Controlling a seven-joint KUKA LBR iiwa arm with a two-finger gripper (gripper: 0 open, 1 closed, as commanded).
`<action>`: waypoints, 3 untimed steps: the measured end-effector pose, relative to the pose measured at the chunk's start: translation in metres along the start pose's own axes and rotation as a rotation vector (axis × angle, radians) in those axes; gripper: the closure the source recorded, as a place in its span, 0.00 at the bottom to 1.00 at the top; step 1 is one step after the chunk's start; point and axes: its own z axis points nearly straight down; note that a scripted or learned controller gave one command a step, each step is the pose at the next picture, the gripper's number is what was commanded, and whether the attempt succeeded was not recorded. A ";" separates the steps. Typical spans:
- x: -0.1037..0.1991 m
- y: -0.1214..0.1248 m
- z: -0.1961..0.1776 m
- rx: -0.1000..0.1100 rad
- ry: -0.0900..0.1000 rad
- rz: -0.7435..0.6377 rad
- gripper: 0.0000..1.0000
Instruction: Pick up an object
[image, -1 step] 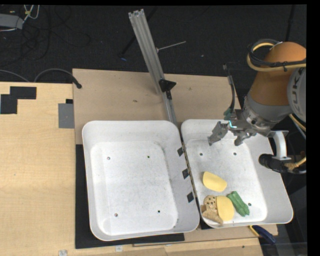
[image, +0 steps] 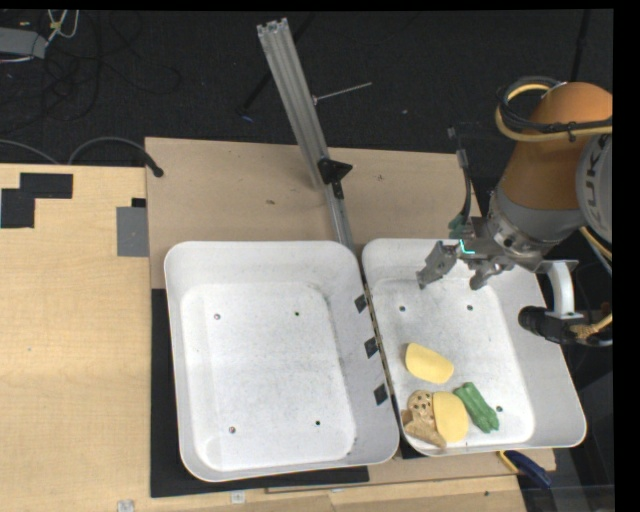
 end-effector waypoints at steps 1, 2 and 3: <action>-0.002 -0.010 0.059 0.007 0.000 -0.001 0.00; -0.010 -0.014 0.109 0.006 0.000 0.000 0.00; -0.010 -0.014 0.139 -0.001 -0.001 0.001 0.00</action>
